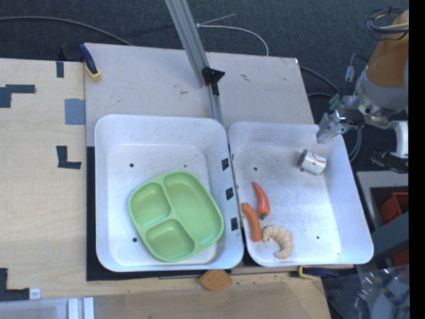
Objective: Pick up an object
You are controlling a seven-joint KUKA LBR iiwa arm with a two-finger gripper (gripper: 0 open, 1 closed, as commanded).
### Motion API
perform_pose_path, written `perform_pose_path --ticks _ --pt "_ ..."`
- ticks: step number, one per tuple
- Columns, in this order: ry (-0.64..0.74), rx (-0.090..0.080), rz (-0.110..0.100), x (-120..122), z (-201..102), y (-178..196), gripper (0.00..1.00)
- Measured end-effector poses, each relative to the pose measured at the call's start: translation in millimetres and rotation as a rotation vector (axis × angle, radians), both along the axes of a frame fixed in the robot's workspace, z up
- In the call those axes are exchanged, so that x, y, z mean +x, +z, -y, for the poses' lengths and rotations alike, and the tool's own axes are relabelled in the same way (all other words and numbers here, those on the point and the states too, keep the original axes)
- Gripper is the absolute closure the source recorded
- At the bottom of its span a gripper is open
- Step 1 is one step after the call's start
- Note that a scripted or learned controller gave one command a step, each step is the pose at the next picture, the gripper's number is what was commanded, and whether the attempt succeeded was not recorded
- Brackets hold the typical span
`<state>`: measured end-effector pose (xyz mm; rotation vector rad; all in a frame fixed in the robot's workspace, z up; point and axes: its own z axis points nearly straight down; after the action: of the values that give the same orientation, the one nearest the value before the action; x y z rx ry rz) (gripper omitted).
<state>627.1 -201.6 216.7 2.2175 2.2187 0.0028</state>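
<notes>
In the right bin (pixel 345 198) lie a small silver can on its side (pixel 311 162) near the far right, a red-orange chili pepper (pixel 261 199), an orange carrot-like piece (pixel 252 222) and a pale shrimp-shaped toy (pixel 279 240) toward the front left. My gripper (pixel 329 129) hangs over the right bin's far right corner, just above and behind the can, with nothing seen between its fingers. The arm comes in from the right edge.
The left bin (pixel 113 178) holds a green three-compartment plate (pixel 175 214). A slanted metal pole (pixel 192 38) rises behind the bins. A blue and yellow clamp (pixel 89 61) sits at the back left. A waffle-like piece (pixel 214 280) lies in front of the bins.
</notes>
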Motion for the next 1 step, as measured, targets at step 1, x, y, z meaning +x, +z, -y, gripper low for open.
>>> perform_pose_path --ticks 1 --pt "0.001 0.000 0.001 1.3 -0.1 53.7 1.00"
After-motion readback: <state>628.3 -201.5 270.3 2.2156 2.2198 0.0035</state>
